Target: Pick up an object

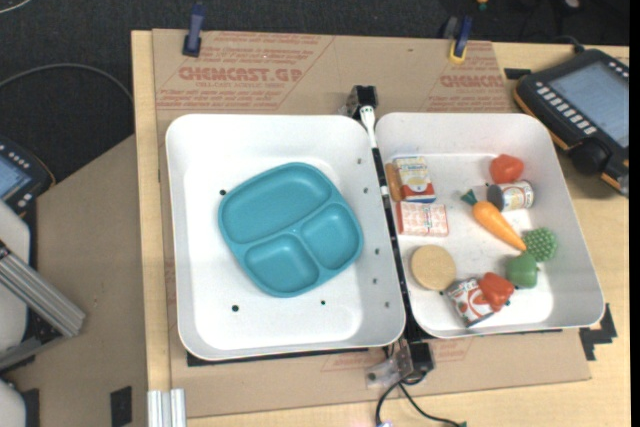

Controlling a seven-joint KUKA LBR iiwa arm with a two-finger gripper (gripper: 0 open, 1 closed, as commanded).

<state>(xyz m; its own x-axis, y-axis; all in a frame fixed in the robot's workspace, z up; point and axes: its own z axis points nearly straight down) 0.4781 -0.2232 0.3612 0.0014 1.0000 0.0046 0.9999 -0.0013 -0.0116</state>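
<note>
Blue tray (290,228) in left bin (190,215)

Two shallow white bins sit side by side, the left bin (190,215) and the right bin (560,215). Left of the right bin, in the other bin, lies one teal divided plate (290,228) with three compartments. Inside the right bin lie about eight small things: one carton (411,180), one flat pink packet (421,218), one round tan disc (433,267), one carrot (495,224), one red-topped jar (509,183), one can with a red piece on it (477,298), and two green pieces (532,256). Behind the bins, two blue clamps (194,30) grip the board.
</note>
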